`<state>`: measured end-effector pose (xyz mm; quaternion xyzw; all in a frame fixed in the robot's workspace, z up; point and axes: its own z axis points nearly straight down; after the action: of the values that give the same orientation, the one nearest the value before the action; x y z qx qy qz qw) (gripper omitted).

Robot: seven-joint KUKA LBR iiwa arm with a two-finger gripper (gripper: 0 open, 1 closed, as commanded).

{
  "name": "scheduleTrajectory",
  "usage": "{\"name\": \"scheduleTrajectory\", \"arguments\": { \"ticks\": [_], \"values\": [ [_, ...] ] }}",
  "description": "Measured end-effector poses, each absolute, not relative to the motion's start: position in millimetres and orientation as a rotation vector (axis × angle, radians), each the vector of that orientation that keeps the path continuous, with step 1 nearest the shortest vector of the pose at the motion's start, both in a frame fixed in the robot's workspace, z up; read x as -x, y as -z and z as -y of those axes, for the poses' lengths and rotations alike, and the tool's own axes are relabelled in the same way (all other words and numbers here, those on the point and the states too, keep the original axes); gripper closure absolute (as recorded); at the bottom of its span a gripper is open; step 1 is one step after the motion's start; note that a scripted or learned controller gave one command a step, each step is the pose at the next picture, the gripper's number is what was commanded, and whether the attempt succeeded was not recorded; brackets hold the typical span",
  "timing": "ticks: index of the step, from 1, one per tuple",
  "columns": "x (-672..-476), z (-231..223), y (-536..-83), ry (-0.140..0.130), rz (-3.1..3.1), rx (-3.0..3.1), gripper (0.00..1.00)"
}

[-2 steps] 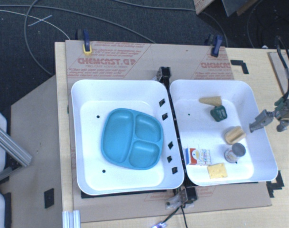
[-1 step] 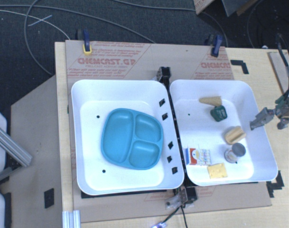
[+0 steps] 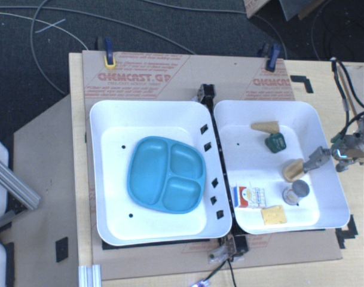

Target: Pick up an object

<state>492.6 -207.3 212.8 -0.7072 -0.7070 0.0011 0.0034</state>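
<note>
Approach step: gripper (image 3: 318,158) at right of frame, in the right bin (image 3: 325,211) beside a tan block (image 3: 292,170); jaw state cannot be told; next, descent onto one object.

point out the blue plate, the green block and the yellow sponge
blue plate (image 3: 166,174), camera view, on the ridge where its three compartments meet
green block (image 3: 275,142), camera view, on the middle of its top face
yellow sponge (image 3: 273,215), camera view, on the middle of its flat top
</note>
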Motion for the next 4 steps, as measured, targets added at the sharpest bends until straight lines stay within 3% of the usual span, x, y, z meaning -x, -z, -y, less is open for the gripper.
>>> {"name": "scheduleTrajectory", "arguments": {
  "ticks": [2, 3, 4],
  "values": [
    [-498.7, 206.9, -104.3, -0.002, 2.216, 2.217, 0.0],
    [-500.5, 207.7, -118.8, 0.003, 2.221, 2.222, 1.0],
    [-508.5, 202.2, -166.5, 0.004, 2.227, 2.223, 1.0]
  ]
}}
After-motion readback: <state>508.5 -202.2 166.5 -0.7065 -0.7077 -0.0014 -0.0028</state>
